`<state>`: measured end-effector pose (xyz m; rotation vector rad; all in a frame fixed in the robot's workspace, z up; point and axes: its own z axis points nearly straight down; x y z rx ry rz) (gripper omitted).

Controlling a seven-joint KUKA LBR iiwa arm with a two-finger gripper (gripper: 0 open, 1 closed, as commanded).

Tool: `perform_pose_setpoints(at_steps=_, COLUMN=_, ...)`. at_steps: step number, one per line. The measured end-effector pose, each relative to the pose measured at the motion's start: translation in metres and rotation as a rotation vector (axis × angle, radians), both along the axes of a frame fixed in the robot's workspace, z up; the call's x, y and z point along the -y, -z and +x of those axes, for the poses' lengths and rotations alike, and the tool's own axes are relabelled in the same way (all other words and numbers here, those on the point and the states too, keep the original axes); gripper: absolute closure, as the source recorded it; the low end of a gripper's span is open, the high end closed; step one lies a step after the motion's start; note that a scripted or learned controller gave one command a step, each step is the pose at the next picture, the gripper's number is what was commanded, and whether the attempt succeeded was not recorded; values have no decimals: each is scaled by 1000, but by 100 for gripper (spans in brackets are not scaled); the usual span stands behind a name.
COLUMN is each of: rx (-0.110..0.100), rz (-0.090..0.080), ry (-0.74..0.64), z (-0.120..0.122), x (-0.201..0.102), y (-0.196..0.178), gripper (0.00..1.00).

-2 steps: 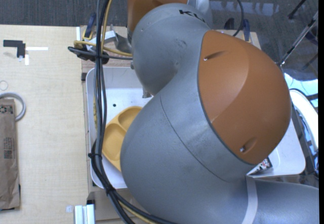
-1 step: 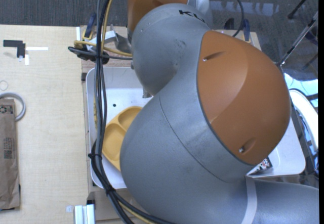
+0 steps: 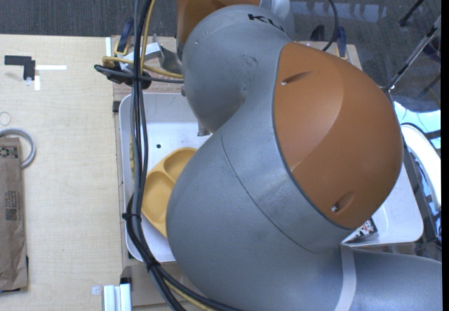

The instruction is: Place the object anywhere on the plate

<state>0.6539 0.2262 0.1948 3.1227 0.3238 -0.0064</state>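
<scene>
Arm [image 3: 280, 183] covers yellow plate [image 3: 160, 194].

One yellow plate [image 3: 160, 190], one white bin [image 3: 151, 120], one arm [image 3: 280, 183], one brown paper bag [image 3: 12, 211] on the bench [image 3: 70, 162].

Partial black "K" on grey arm [image 3: 238, 78].

Wooden bench [image 3: 63, 162] bears a white bin [image 3: 158, 113] and brown bag [image 3: 10, 211].
</scene>
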Motion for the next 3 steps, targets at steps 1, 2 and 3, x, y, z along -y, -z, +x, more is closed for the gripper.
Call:
perform_pose_setpoints(at_steps=1, rx=-4, rz=-2, ry=6, z=1, x=4, y=-7, gripper=100)
perform_pose_setpoints(at_steps=2, rx=-4, rz=-3, ry=5, z=1, x=3, y=-7, gripper=0)
perform_pose_setpoints(at_steps=3, rx=-4, rz=-3, ry=5, z=1, x=3, y=-7, gripper=0)
